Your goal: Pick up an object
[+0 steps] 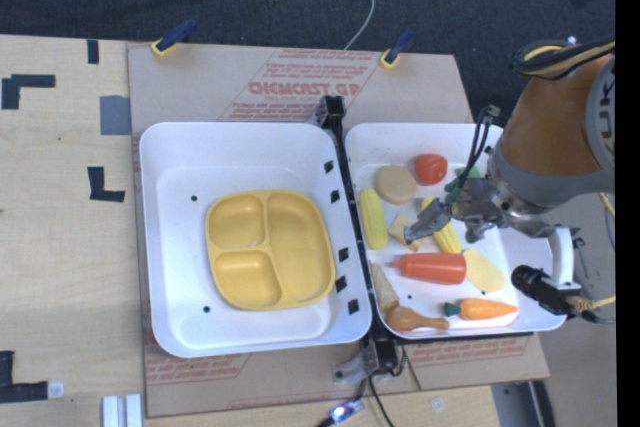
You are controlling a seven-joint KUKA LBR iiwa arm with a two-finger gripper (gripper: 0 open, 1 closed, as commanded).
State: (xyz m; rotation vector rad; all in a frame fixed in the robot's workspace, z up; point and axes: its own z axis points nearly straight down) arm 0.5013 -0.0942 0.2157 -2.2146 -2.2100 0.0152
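Gripper (440,220) sits low over the right bin (455,137), in among the toy food. Fingers (418,230) look spread moderately, tips pointing left and slightly near; nothing visibly between them, so I don't call it a hold.

Likely target: yellow corn piece (447,237), touching or directly under the fingers. Its long axis runs roughly far-to-near, tilted a bit. Fingers straddle it across the short axis as far as I can judge, which is the right way to close. Can't tell if the tips are down on both flanks or riding on top.

Neighbours crowd it:
- red pepper (433,267) just near of the fingers, long axis left-right
- corn cob (372,217) to the left, long axis far-near, beside the bin divider
- tan round piece (394,183) and tomato (431,167) on the far side
- carrot (480,310) and brown drumstick (410,319) along the near wall
- pale yellow slice (483,270) right of the pepper

Left bin (160,215) holds a yellow divided plate (268,248), well apart from the gripper.

Writing: red print on the cardboard (290,85) under the bins, upside down from this camera, reads something like "CHEMCAST GP"; smaller lines under it not legible. Black tape marks on the desk (60,245) at left, no text.

Risk, my guess: a close here could pinch the pepper edge too.
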